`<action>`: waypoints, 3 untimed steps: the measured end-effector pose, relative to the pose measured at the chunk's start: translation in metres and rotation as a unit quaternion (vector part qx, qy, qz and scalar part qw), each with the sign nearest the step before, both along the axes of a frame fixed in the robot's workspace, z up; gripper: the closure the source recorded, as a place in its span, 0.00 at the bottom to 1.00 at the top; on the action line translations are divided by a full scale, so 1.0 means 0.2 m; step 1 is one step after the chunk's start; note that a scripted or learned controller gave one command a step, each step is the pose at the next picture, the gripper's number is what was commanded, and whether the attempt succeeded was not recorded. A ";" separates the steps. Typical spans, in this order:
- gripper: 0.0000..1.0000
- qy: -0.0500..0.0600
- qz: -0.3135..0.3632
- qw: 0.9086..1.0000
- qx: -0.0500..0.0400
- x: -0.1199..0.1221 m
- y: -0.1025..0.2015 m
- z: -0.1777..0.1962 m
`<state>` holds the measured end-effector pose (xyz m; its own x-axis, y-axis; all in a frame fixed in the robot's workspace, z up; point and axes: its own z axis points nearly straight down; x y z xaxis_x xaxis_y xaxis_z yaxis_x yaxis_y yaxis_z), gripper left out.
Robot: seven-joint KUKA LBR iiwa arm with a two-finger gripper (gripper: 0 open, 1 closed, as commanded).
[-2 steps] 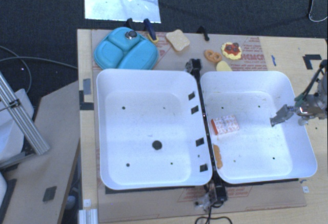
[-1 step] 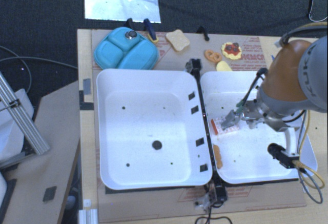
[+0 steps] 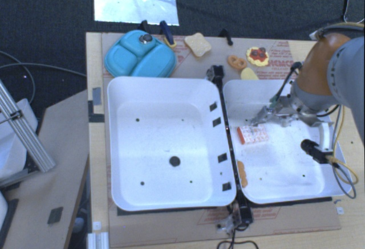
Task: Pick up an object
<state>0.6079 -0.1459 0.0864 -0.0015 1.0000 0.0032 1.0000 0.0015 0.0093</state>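
The pincer (image 3: 258, 121) hangs low inside the right bin (image 3: 296, 185), just above and to the right of a small red and white packet (image 3: 252, 135). Whether its fingers are apart or together cannot be told from this view; nothing is visibly held between them.

Risks from this position:
- The packet lies flat on the bin floor. A flat, thin item gives the fingers little side face to close on, so they may skate over the top and shut on nothing.
- The packet sits near the left wall of the right bin. A descent slightly off line may push it against that wall or tip it on edge instead of trapping it.
- An orange, elongated item (image 3: 242, 174) lies at the near left corner of the same bin. It is apart from the packet and unlikely to interfere.

Appearance of the packet: roughly rectangular, red along the left and near edges, with a pale speckled face. It looks light and possibly soft, so it may slide under a glancing touch.

The left bin (image 3: 165, 99) holds a small dark disc (image 3: 174, 160). Toy foods and a blue tray (image 3: 140, 55) rest on the desk (image 3: 97, 145) beyond the bins.
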 end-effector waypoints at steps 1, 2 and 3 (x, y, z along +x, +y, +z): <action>0.00 -0.001 0.001 1.000 -0.003 0.29 -0.32 0.01; 0.00 -0.001 -0.002 1.000 -0.004 -0.35 -0.29 0.02; 0.00 -0.001 0.005 1.000 -0.002 0.01 0.13 0.00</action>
<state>0.6103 -0.1208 0.0870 -0.0121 0.9999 -0.0013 0.9999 0.0122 0.0109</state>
